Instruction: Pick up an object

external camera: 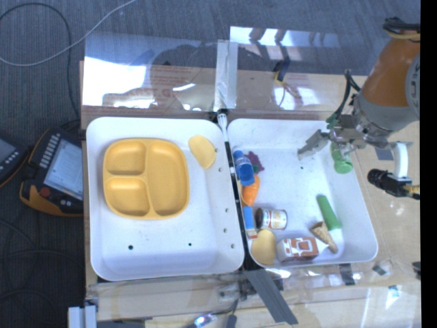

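White plastic bins sit side by side on the desk, and we use the right bin (pixel 355 203) as our landmark. In the camera view, our end effector (pixel 326 141) hangs over the far right part of that bin, and we cannot tell if it is open, shut or gripping anything. A small green thing (pixel 341 160) sits just beside it, near the bin's right wall. Closer to the bin's front lie a green stick (pixel 328 212), a small can (pixel 272 219), a red box (pixel 298 249) and a cone (pixel 327 236). Along its left wall are a blue bottle (pixel 242 167) and a carrot (pixel 250 192). Left of this bin rests a yellow tray (pixel 146 177). We think we are just reaching in. Next we must go down over one thing and close on it.
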`<action>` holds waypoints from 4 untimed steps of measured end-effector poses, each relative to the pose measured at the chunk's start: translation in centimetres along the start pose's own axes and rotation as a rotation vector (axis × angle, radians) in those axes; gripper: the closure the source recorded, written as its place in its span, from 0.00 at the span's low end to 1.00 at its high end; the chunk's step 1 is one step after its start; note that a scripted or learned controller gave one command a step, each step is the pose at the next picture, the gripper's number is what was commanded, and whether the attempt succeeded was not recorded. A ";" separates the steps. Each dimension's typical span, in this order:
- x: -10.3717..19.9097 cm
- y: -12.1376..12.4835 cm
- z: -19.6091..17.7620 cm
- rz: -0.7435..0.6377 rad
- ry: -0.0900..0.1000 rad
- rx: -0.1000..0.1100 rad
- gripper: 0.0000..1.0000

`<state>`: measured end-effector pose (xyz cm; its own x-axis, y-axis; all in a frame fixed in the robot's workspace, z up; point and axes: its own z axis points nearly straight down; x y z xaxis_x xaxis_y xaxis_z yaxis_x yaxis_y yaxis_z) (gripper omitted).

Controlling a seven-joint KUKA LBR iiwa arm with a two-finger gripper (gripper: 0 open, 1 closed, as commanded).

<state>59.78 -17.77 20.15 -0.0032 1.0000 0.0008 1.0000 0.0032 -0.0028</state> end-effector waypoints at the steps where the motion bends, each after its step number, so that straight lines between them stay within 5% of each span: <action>1: 5.0 2.9 9.4 -0.057 -0.005 -0.006 0.00; 2: 7.1 7.5 11.0 -0.124 -0.008 -0.014 0.00; 3: 9.3 4.7 1.8 -0.117 -0.002 -0.002 0.00; 4: 7.7 -1.2 10.8 -0.274 -0.007 -0.021 0.00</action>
<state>58.48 -10.04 9.38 -0.2738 0.9618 -0.0086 0.9616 0.2739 0.0168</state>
